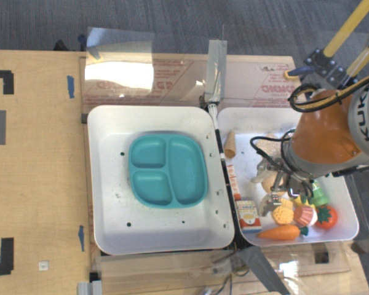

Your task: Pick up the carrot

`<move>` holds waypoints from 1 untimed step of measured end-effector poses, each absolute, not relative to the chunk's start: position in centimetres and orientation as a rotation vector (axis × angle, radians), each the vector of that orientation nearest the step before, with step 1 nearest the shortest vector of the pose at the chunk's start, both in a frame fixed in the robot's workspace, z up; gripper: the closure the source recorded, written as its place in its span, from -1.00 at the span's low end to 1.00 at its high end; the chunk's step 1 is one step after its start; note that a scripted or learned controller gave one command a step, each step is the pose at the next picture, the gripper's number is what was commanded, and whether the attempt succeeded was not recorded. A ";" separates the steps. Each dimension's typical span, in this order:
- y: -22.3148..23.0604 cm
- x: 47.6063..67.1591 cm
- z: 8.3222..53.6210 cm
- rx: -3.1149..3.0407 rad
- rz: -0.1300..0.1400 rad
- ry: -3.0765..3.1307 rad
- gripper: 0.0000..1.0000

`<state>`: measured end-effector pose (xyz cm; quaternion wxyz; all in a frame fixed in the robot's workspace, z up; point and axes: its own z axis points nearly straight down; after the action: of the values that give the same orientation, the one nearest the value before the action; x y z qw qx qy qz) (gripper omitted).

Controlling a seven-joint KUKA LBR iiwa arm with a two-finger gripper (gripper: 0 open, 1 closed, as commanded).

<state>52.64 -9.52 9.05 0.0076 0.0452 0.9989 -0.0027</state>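
Note:
The orange carrot [278,232] lies flat along the front wall of the right bin [347,198], its green top pointing right. My gripper [269,189] hangs over the middle of that bin, above and slightly left of the carrot and apart from it. Its fingers [272,201] look spread, with a beige toy partly under them and nothing clearly clamped. The arm's orange band [323,134] hides part of the bin's back.
Close around the carrot sit a yellow corn toy [284,212], a pink cupcake [304,215], a red tomato [327,217], a green piece [318,195] and a small carton [246,212]. A cone [230,143] lies at the bin's back left. The left bin holds a teal divided plate [169,169].

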 end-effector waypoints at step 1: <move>-9.4 54.8 9.0 0.120 -0.005 3.125 -1.00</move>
<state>54.82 -9.41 9.04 0.0069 0.0384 0.9992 -0.0014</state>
